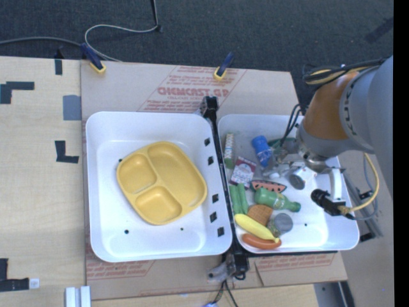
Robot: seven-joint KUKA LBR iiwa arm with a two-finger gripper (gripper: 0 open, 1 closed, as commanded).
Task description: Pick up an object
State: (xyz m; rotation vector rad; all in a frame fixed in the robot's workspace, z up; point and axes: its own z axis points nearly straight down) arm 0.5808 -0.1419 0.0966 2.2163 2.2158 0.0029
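Bench point(38, 171) of pale wood, with a brown cardboard sheet point(185, 91) printed in red lying under both bins. Grey arm with an orange band point(329, 110) reaches in over the right bin; its gripper point(289, 168) hangs low in the middle of that bin, and whether the fingers stand wide, narrow or closed on something cannot be told from this angle.

Left shallow white plastic bin point(102, 235): well to the left of the gripper, bearing one yellow three-compartment plastic tray point(161, 181), lying flat and turned at a slant.

Right shallow white plastic bin point(332, 235): holds the small objects, all bunched in its left half.
- Blue cylindrical can point(261, 149), just up and left of the gripper.
- Watermelon slice toy, red with a green rind point(267, 186), just below and left of the gripper.
- Green plastic bottle point(278, 202), lying on its side, below the gripper, touching the watermelon slice.
- Green cucumber-like piece point(238, 198), further left, near the divider between the bins.
- Pink and white wrapper packet point(242, 170), left of the gripper.
- Yellow banana toy point(254, 226), below, near the bin's front edge.
- Red-orange sausage-shaped toy point(260, 242), just under the banana.
- Brown round cookie-like piece point(259, 213), between bottle and banana.
- Grey round metal lid point(281, 223), beside the banana's right end.
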